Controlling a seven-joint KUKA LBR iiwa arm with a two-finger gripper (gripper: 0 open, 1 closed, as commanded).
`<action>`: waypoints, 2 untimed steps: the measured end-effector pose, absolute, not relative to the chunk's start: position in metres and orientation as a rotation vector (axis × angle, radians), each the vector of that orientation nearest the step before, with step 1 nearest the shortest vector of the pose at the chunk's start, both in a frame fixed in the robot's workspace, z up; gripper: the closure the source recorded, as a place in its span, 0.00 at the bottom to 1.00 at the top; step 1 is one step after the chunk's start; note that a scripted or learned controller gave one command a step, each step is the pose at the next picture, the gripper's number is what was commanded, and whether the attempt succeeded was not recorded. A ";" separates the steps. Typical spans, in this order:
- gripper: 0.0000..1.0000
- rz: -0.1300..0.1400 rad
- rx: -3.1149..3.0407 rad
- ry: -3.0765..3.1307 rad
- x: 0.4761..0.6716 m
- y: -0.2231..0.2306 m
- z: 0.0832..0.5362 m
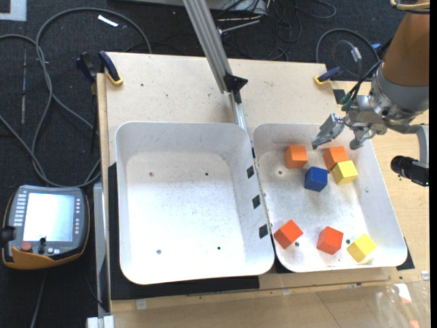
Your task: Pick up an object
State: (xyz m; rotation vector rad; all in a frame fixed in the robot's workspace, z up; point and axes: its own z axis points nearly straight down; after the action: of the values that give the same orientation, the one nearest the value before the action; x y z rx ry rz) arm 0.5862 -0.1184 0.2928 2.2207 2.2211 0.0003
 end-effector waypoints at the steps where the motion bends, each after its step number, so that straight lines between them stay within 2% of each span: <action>1: 0.00 -0.008 2.227 2.226 0.576 -0.105 0.124; 2: 0.00 0.011 2.209 2.218 0.666 -0.134 0.108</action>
State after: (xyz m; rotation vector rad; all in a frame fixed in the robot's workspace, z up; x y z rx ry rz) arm 0.6663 -0.1341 0.1081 2.2088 2.2182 0.0113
